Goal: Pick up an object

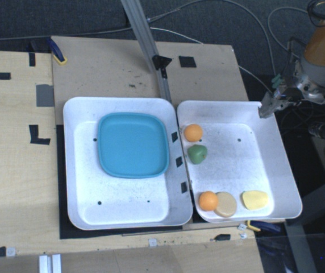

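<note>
tool (266,108) at R bin (276,152) far rim | state unclear | orange ball (193,133) well L of it

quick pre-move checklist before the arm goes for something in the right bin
1. Gripper free of any object: ok, nothing seen between its fingers.
2. Gripper over the right bin: not ok, at its far right corner rim.
3. Targets present: ok, two orange balls, green object, beige disc, yellow piece.
4. Targets well spaced: not ok, near orange ball touches the beige disc.
5. Finger opening: cannot tell.
6. Blue plate out of the way: ok, in the left bin.
</note>
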### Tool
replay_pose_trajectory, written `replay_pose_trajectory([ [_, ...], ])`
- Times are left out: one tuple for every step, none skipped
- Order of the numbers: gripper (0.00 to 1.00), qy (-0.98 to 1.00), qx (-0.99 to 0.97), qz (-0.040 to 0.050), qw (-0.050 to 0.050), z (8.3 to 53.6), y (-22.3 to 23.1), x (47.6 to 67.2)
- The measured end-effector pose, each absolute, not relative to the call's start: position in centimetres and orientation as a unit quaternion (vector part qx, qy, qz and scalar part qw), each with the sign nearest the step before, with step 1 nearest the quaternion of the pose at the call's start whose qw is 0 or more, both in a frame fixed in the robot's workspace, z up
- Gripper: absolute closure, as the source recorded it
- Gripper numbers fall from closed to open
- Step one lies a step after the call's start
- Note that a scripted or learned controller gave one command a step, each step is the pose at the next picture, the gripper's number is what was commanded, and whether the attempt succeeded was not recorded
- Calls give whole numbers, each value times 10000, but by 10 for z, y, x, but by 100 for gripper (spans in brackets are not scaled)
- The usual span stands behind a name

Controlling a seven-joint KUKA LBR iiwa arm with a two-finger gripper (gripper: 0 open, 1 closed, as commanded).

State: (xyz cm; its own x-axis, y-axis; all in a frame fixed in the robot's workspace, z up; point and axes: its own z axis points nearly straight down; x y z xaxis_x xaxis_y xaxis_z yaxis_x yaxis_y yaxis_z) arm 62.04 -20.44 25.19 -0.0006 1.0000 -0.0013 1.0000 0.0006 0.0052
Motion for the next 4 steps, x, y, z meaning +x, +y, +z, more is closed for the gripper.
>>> replay_pose_trajectory([
  [100,7084,7058,1,-5,240,-150,605],
  [100,7085,7057,6,-1,249,-100,593],
  [100,7087,7055,2,-6,245,-44,588],
  [100,7085,7057,-2,-7,233,5,579],
])
